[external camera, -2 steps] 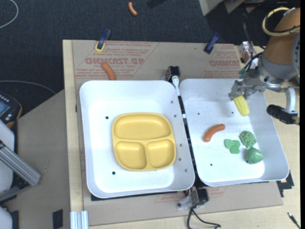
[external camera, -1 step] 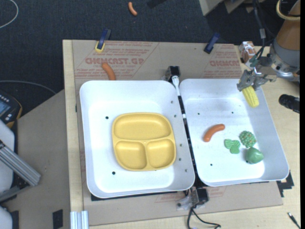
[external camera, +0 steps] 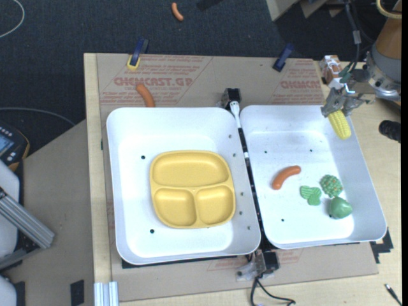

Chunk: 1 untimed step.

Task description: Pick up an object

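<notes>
A yellow corn cob [external camera: 342, 125] hangs over the back right corner of the right bin [external camera: 299, 231], its top end pinched between the fingers of my gripper [external camera: 336, 109]. The gripper is shut on the cob and reaches in from the upper right. Lower in the same bin lie an orange sausage [external camera: 285, 177], a flat light-green piece [external camera: 311, 195], a round bumpy green piece [external camera: 330, 184] and a dark green piece [external camera: 340, 207].
The left bin [external camera: 127, 145] holds a yellow three-part plate [external camera: 191, 188]. A second orange sausage [external camera: 145, 95] lies on the cardboard behind the left bin. Clamps [external camera: 135, 54] sit along the board's back edge.
</notes>
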Tool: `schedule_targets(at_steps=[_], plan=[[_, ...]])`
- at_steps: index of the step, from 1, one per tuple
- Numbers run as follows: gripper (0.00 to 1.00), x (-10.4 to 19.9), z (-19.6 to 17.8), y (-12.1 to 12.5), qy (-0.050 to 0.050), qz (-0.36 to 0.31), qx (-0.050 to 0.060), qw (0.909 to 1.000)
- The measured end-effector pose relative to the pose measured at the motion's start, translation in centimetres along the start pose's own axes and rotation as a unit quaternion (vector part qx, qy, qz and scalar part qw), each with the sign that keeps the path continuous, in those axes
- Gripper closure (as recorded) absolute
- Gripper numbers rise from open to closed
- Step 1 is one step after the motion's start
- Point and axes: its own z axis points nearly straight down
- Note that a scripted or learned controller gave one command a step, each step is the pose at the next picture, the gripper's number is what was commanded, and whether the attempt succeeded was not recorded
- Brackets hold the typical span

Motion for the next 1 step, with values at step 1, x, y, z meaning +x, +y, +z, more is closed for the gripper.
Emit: schedule_targets(at_steps=[1], plan=[[1.00,4.32,-0.19,0.55,0.002,-0.002,0.003,1.0000]])
